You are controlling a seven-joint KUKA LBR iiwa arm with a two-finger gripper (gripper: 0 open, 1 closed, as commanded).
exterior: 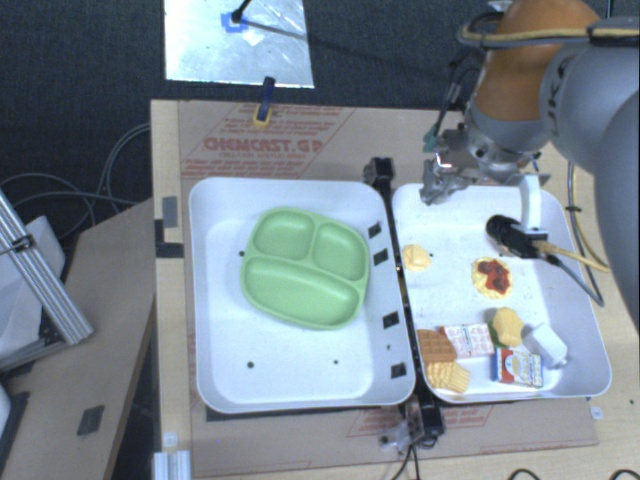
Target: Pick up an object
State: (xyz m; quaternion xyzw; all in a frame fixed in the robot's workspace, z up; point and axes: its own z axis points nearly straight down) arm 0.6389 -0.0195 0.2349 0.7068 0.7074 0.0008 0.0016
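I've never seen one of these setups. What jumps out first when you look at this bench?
The pale green divided plate stands out, lying alone in the left white bin. Next is the big grey arm with its orange band, reaching in from the right with its gripper over the far end of the right bin. That bin holds a scatter of small toy foods, among them a pizza slice and crackers.

green tray [305, 268] in left bin [215, 368], hand [440, 183] above right bin [585, 353]

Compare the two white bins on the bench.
The left bin holds one large green divided plate; the right bin holds several small food items scattered toward its near end. The gripper hangs over the right bin, not the left. Both are shallow, white and side by side.
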